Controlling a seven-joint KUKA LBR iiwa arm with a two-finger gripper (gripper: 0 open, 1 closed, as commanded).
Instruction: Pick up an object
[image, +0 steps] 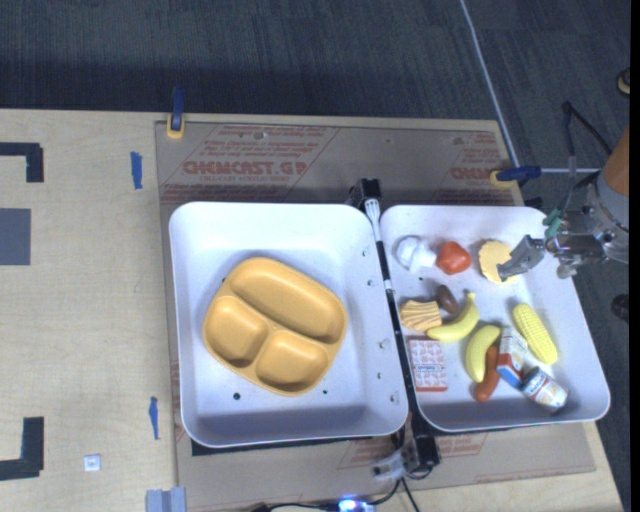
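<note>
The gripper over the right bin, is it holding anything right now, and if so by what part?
Nothing is held. The gripper hovers beside the yellow round toy in the right bin, with no object between its fingers.

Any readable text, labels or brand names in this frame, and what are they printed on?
"CHEMCAST GP", faint red print, partly blurred: on the brown board under the bins.
More red print at the board's right corner: too blurred to read.
Small red-and-white packet in the right bin: printing too small to read.

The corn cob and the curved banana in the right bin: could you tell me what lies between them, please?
In the camera view, a second, smaller banana lies between the corn cob and the curved banana, with bare white bin floor around it.
</note>
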